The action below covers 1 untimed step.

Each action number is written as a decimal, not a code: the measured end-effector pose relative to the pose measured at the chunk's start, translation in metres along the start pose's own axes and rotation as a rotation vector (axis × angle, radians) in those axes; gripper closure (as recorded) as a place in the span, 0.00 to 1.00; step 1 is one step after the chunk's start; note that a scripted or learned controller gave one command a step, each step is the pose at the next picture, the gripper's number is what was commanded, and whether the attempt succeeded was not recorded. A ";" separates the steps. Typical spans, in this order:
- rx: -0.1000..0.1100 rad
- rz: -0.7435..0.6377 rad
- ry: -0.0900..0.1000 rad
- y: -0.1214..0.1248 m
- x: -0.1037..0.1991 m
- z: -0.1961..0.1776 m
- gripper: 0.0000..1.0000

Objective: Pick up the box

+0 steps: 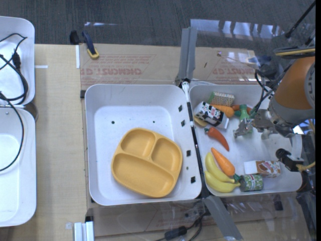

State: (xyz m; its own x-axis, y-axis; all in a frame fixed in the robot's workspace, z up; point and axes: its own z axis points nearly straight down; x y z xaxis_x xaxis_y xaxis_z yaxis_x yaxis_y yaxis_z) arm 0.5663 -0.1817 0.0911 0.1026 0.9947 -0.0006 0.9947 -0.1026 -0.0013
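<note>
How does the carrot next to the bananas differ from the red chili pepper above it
The orange carrot is thicker and paler than the slim red chili pepper. The carrot touches the yellow bananas; the pepper lies apart on bare bin floor. Both lie flat in the right white bin, slanting the same way.

Box (209, 113) hemmed by carrot (225, 110), chili (218, 137)

Black-and-white box (209, 114) lying flat at right bin's far-left corner
</note>
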 end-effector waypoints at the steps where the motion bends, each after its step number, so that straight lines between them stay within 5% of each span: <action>1: 0.000 0.023 0.003 0.027 -0.015 0.000 0.00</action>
State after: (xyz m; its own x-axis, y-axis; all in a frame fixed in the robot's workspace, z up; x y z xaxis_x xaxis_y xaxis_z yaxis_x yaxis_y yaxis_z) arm 0.5914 -0.1989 0.0913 0.1251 0.9921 0.0026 0.9921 -0.1251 -0.0014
